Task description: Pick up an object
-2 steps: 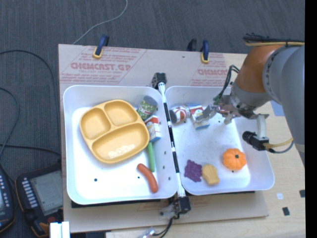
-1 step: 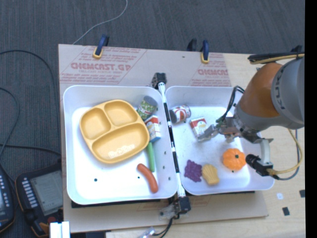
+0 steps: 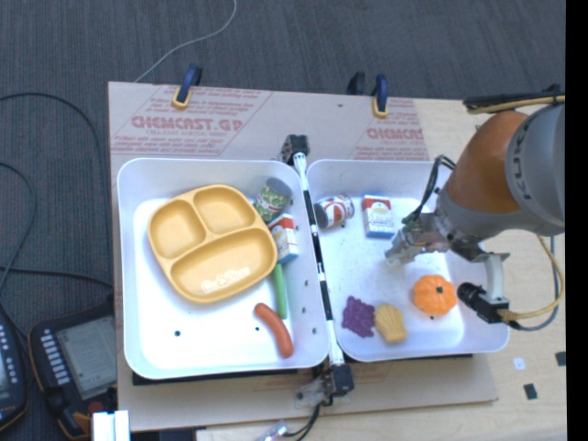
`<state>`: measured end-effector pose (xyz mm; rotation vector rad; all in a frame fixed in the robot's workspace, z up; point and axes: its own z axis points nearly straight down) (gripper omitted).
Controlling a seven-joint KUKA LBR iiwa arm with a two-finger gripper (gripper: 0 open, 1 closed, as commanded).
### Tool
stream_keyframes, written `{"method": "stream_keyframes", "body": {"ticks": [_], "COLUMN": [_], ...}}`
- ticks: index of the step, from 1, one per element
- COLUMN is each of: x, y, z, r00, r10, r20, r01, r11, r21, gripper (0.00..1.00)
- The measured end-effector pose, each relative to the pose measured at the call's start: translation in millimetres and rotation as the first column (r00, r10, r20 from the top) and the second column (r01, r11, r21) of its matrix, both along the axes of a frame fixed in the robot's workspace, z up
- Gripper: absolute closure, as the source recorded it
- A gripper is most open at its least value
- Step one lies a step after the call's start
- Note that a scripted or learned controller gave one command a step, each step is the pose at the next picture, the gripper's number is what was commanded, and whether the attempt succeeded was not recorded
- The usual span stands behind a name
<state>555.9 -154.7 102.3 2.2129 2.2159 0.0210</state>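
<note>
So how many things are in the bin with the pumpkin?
5: pumpkin, purple grapes, yellow corn, red can, small box. The arm may hide more.

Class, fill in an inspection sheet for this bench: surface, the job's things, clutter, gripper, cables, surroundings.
Surface: two white bins, left bin and right bin, on a printed board clamped at its far edge.
Job's things: right bin holds orange pumpkin, purple grapes, yellow corn piece, can, small carton.
Clutter: left bin holds yellow divided plate, sausage, green stick.
Gripper: gripper low over right bin; nothing visibly held.
Cables: white cable on the floor.
Surroundings: grey carpet.
</note>
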Motion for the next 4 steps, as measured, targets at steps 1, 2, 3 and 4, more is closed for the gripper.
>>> {"method": "stream_keyframes", "body": {"ticks": [1, 2, 3, 4], "x": [0, -40, -39, 33], "y": [0, 32, 32, 86], "z": [0, -14, -3, 83], "r00": [1.0, 1.0, 1.0, 1.0], "r10": [0.0, -0.003, -0.003, 0.001], "r20": [-0.001, -0.004, -0.003, -0.014], "r01": [0.0, 0.003, 0.003, -0.001], "r11": [1.0, 1.0, 1.0, 1.0], "r21": [0.0, -0.008, -0.007, -0.003], "gripper": [0.0, 0.0, 1.0, 1.0]}}
